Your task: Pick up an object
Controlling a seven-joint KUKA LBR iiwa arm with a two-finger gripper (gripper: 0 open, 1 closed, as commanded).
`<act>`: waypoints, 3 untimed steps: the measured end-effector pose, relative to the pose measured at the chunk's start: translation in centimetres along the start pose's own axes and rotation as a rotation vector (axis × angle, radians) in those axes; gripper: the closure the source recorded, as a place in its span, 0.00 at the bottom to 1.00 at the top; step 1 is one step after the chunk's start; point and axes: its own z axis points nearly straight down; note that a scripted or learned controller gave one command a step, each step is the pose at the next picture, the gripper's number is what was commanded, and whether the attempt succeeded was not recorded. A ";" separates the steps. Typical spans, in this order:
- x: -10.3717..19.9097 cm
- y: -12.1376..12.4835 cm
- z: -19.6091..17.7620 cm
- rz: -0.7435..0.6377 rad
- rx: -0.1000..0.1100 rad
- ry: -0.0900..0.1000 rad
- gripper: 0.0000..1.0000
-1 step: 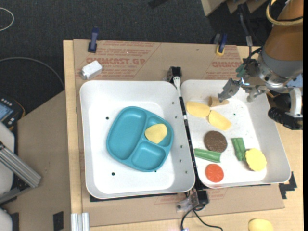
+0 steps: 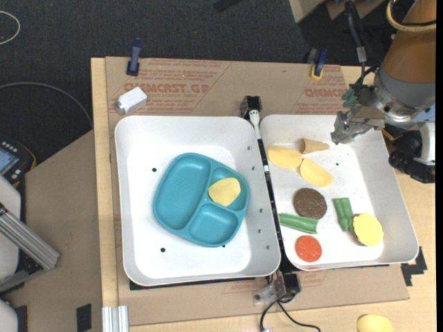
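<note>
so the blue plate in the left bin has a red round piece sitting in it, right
Not quite. In the camera view, the piece in the blue plate, which lies in the left bin, is yellow, not red. The red round piece lies in the right bin.

Near the right bin's (image 2: 398, 206) far rim, a small tan cone (image 2: 313, 145) lies on its side, just beside a pale yellow slice (image 2: 284, 158).

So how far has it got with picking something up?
One yellow piece already lies in the blue tray in the left bin, though how it got there I cannot say. Right now the gripper hovers over the right bin's far end, near the small cone, with nothing visibly between its fingers. The actual grab and lift are left.
</note>
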 end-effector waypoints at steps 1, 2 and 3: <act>-5.1 -3.1 17.7 0.007 0.012 0.001 1.00; -7.3 4.2 16.8 -0.001 -0.005 -0.003 1.00; -11.9 4.1 16.8 0.004 -0.002 -0.004 1.00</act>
